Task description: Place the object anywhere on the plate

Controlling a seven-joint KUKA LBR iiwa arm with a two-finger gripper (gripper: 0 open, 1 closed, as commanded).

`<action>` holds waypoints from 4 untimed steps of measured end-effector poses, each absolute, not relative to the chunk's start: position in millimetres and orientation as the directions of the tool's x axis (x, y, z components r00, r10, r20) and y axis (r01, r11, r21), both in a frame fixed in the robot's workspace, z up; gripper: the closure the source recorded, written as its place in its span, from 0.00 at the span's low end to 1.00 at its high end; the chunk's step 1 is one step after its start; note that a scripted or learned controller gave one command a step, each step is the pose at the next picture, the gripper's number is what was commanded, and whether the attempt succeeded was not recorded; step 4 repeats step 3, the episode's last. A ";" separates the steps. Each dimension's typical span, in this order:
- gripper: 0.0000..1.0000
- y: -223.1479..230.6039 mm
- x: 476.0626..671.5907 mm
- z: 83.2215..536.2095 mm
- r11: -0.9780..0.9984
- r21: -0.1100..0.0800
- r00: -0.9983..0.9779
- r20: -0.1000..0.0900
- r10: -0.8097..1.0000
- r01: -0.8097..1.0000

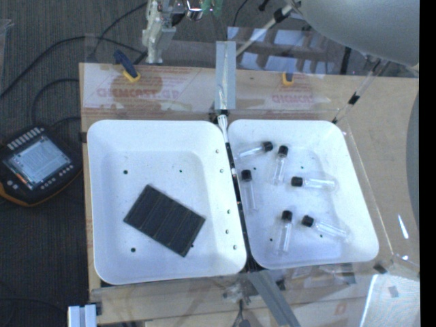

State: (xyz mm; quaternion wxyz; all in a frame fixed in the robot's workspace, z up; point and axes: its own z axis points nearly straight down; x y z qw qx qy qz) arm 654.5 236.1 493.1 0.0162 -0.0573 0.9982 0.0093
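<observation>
The objects to be placed are six small vials, all lying on their sides in the right bin (356, 182), to the right of the plate (164, 220) and apart from it across the two bins' touching rims. Each is a slim clear tube, glassy and nearly lost against the white floor, closed by a round black cap. Nearest the plate is one vial (248, 191) running up and down beside the dividing rim, cap at its far end. Up and right of the plate, farther back, lie a slanted vial (255, 149) and a nearly upright-lying one (280, 165), their caps close together. Farther right, a vial (315, 182) lies crosswise with its cap toward the plate. Level with the plate are the last two, one (285, 231) pointing front to back and one (325, 227) angled away to the right, their caps near each other. None of them touch. The plate is a flat, dark, matte rectangle with faint ribbing, lying askew on the floor of the left bin (95, 182), whose smooth white moulded plastic shows small dark holes. Left of the plate, off the bench, sits a teach pendant (34, 163) with a grey screen. Behind it a metal post (225, 73) stands at the bins' junction, with a blue-and-yellow clamp (126, 65) on the wooden board. The arm (361, 9), a smooth grey bulk, hangs far up and right of the plate.
</observation>
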 end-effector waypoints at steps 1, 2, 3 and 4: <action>1.00 236.3 655.4 503.5 0.993 0.019 -0.993 -0.039 -0.113 -0.114; 1.00 236.5 656.3 513.8 0.993 0.021 -0.993 -0.045 -0.112 -0.114; 1.00 236.7 657.1 524.1 0.993 0.024 -0.992 -0.050 -0.112 -0.113; 1.00 236.7 657.1 524.1 0.993 0.024 -0.992 -0.050 -0.112 -0.113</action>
